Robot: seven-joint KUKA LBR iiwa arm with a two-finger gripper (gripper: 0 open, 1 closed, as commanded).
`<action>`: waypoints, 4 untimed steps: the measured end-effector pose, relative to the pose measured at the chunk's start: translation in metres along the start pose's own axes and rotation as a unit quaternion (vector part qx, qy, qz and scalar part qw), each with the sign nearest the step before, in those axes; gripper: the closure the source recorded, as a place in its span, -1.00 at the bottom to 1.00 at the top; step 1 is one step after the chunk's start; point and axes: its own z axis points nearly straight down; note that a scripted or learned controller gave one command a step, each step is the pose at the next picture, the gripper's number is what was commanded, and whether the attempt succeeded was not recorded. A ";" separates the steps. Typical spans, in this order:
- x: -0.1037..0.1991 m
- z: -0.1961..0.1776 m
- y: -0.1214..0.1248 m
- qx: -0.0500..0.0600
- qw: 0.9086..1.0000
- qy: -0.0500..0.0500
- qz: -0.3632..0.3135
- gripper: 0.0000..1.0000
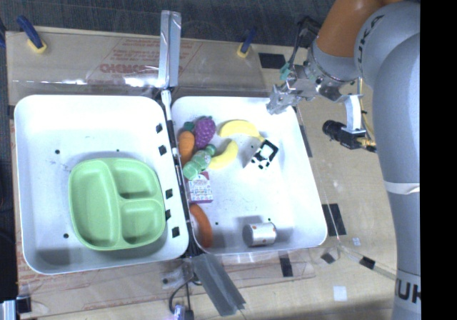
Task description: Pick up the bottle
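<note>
Fingers: can't tell from my feed if they're spread or pressed together — too small and blurry at the gripper [279, 101]. It sits over the top right corner of the right bin [308, 201], nothing visibly betw. the tips. Behind it the grey arm [400, 83] w/ orange band comes in from the right.

Bottle [196, 162], green, lies tilted on the bin's left side, well apart from the gripper. I see it touching the carrot [186, 143] above it, purple grapes [205, 128] just up-right, banana [227, 154] right beside it. Below it a small pink carton [201, 188], then an orange item [201, 225] near the bottom left corner. Lemon [239, 128] and a black-white piece [264, 153] sit mid-bin; silver can [260, 233] on its side near the bottom edge.

Left bin [32, 168] has a green divided tray [118, 202].
</note>
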 end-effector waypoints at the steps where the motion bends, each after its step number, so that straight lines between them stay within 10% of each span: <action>1: -0.003 -0.075 -0.001 -0.001 1.000 0.000 0.022 1.00; 2: 0.007 -0.105 0.000 -0.002 0.996 -0.001 -0.088 1.00; 4: 0.022 -0.131 -0.001 -0.002 0.998 -0.001 -0.057 1.00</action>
